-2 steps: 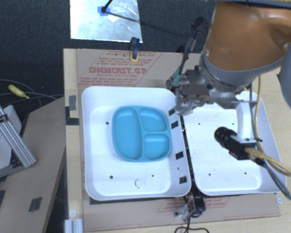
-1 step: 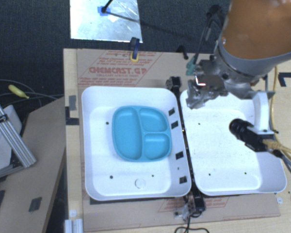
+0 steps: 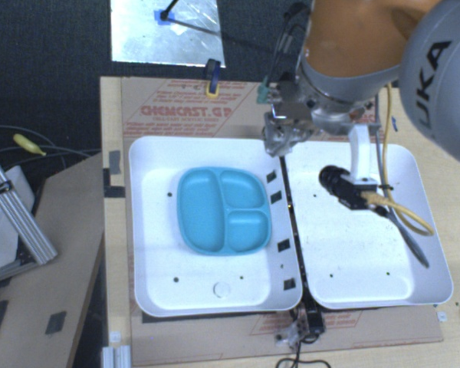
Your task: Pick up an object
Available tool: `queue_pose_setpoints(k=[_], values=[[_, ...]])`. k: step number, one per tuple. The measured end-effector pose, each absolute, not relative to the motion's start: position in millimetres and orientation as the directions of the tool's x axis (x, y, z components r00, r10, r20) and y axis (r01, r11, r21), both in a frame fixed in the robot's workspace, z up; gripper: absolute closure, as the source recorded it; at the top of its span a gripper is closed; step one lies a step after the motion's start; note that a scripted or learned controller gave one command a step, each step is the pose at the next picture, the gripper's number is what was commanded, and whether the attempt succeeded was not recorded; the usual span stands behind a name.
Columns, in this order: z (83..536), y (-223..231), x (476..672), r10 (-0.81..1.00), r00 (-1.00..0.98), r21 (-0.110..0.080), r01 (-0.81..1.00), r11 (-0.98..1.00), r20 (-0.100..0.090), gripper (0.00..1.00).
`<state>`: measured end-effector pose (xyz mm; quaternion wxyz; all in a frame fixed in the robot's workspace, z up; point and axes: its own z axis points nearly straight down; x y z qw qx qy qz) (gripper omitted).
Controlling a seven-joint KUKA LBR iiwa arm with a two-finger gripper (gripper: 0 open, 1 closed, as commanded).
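Observation:
A light blue divided plate lies flat in the middle of the left bin. It has three compartments with nothing in them. My gripper hangs over the back end of the ridge between the two bins, up and to the right of the plate and apart from it. Nothing shows in its grasp. The grey arm with its orange band comes in from the upper right.
The right bin stands beside the left one, and black clips line the ridge between them. A small pale disc sits near the left bin's front edge. Cardboard lies under both bins, and a silver sheet lies behind.

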<state>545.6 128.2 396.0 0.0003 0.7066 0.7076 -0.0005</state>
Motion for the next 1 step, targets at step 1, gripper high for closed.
queue_pose_setpoints(k=[1], values=[[339.8,113.3,483.7,1.000,0.001,-0.008,1.000,-0.001,-0.001,1.00]])
